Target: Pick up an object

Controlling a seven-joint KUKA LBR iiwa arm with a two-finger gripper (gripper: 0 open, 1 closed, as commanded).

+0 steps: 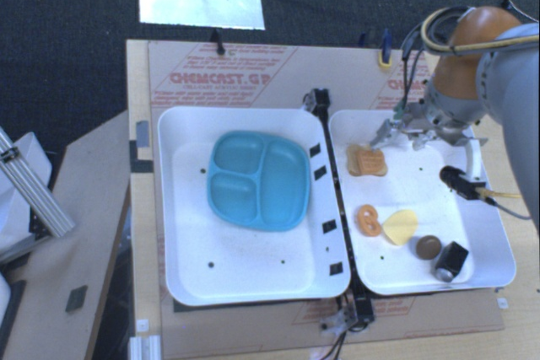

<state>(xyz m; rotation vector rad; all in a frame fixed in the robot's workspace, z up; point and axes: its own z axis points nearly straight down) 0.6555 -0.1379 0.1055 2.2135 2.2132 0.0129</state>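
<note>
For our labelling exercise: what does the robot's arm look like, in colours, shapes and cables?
The arm is smooth, rounded and grey, with an orange band above the wrist. Yellow and dark cables loop beside it. The gripper is pale metallic grey.

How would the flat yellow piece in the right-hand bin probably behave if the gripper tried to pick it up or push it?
The yellow piece looks thin and lies flat on the right bin floor, so fingers would likely struggle to get under it. It seems light and would probably slide when pushed, perhaps into the orange pretzel-shaped piece touching its left edge. Rolling seems unlikely.
</note>
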